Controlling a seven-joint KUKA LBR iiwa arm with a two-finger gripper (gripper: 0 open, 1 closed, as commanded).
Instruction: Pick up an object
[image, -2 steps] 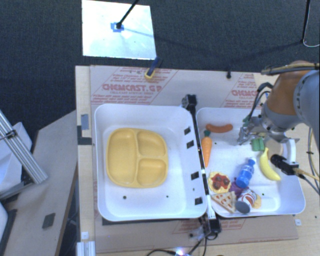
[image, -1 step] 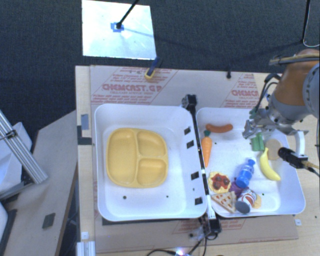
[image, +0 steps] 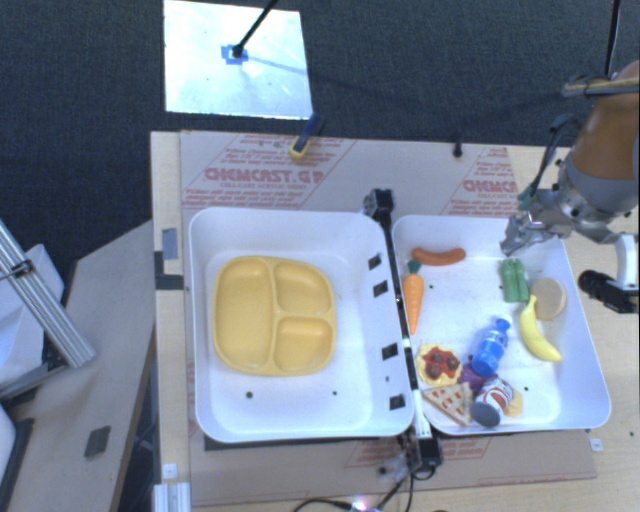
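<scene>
Nearest us in the right white bin (image: 590, 405) we see a waffle wedge (image: 449, 402), a small pizza (image: 440, 362), a blue plastic bottle (image: 490, 346) and a yellow banana (image: 537, 333). Farther back lie an orange carrot (image: 413, 296), a green pod (image: 514, 280) and a sausage (image: 438, 257). The left bin holds a yellow divided tray (image: 273, 314). The gripper (image: 524, 232) hovers above the pod, empty.

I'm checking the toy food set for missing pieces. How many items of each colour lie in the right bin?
Orange: 2, the sausage and the carrot
Green: 1, the green vegetable
Yellow: 1, the banana
Tan: 1, the round biscuit
Blue: 1, the bottle
Mixed colours: 3, the pizza, the waffle wedge and a jumbled piece that is hard to tell apart
Total: 9
</scene>
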